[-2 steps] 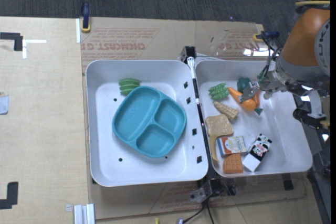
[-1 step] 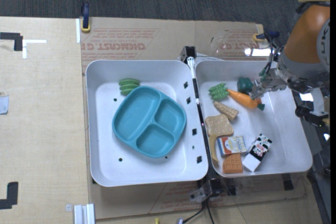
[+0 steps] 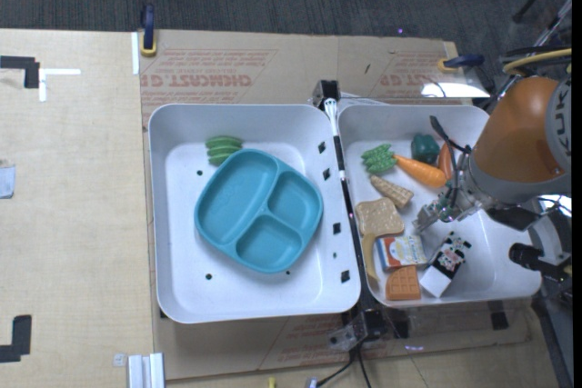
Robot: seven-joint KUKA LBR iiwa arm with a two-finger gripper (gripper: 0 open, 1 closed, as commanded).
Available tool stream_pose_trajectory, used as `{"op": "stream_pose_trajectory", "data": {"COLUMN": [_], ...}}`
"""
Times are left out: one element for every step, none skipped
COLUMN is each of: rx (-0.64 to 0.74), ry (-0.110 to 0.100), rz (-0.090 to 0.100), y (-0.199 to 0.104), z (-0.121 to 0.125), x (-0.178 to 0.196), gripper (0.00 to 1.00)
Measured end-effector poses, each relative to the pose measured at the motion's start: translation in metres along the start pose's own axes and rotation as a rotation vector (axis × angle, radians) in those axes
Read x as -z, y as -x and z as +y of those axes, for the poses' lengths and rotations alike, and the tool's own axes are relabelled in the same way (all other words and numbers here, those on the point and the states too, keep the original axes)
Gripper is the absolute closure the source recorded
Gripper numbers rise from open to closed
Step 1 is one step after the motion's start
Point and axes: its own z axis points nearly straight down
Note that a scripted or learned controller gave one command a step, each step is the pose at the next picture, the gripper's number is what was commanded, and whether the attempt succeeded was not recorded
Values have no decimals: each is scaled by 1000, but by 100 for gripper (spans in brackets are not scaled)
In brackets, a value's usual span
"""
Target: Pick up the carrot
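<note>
Carrot (image 3: 420,169) lies in the right bin (image 3: 509,282), near its far end, orange body pointing toward the arm and its green leafy top (image 3: 377,158) toward the divider between the two bins. Just beyond it sits a dark teal object (image 3: 424,146), and an orange-red item (image 3: 445,161) rests against its thicker end, partly hidden by the arm.

Nearer the camera from the carrot, a pale waffle cone (image 3: 392,191) lies at a slant, then a slice of toast (image 3: 378,217), a small carton with a red and blue label (image 3: 398,252), and an orange cracker-like square (image 3: 403,284) at the near edge. A black and white block (image 3: 445,264) sits to the right of these.

The arm (image 3: 518,141) comes in from the right, its orange band over the right bin's far corner. The jaws (image 3: 435,213) hang low in the middle of the right bin, beside the toast and above the carton, near the carrot but apart from it. Whether they are spread or pressed together cannot be told; nothing is seen between them.

The left bin (image 3: 173,241) holds a blue divided plate (image 3: 260,210) with three compartments, set at an angle, and a green pea pod (image 3: 223,147) just beyond its far edge. Both bins rest on a cardboard sheet (image 3: 209,73) on the pale wooden surface (image 3: 68,213).
</note>
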Motion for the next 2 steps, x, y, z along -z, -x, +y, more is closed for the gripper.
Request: {"op": "stream_pose_trajectory", "data": {"rx": [0, -258], "ry": [0, 1], "rz": [-1, -3], "y": [0, 25], "z": [0, 49], "x": [0, 0], "gripper": [0, 0]}}
